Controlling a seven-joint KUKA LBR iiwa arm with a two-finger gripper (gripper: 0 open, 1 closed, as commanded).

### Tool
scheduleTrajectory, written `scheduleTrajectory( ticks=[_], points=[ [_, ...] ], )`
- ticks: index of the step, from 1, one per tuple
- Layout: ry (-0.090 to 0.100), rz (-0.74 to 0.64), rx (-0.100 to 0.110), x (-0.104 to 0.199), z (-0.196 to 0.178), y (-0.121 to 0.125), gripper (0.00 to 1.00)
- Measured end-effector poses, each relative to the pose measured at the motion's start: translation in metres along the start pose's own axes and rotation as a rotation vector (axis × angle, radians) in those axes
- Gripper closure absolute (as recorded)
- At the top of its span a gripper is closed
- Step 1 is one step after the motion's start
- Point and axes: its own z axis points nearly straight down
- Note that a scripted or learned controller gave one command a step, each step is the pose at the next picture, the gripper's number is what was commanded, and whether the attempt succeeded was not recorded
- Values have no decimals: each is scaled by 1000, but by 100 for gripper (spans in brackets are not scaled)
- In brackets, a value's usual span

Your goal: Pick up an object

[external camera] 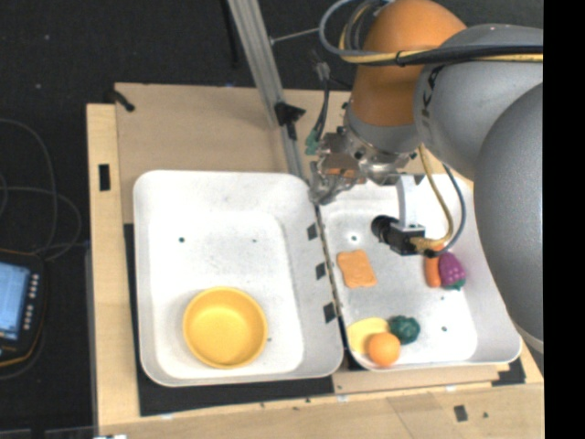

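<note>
In the right bin [475,337] lie the candidates — orange wafer [356,269], purple grapes [450,270], orange ball [383,348] (clustered low, reachable); the gripper [329,183] hangs at its upper-left corner, its state unclear.

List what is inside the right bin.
The right bin holds an orange wafer-like piece, a purple grape bunch beside a small carrot, a dark green piece, an orange ball and a yellow piece. The arm covers its far corner.

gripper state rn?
Gripper: cannot be told; it sits over the top rim between the bins.
</note>
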Motion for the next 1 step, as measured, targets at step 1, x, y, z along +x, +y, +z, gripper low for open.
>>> scheduleTrajectory(
  ticks=[1],
  points=[
    [0,1,0,54,0,23,100]
  ],
)
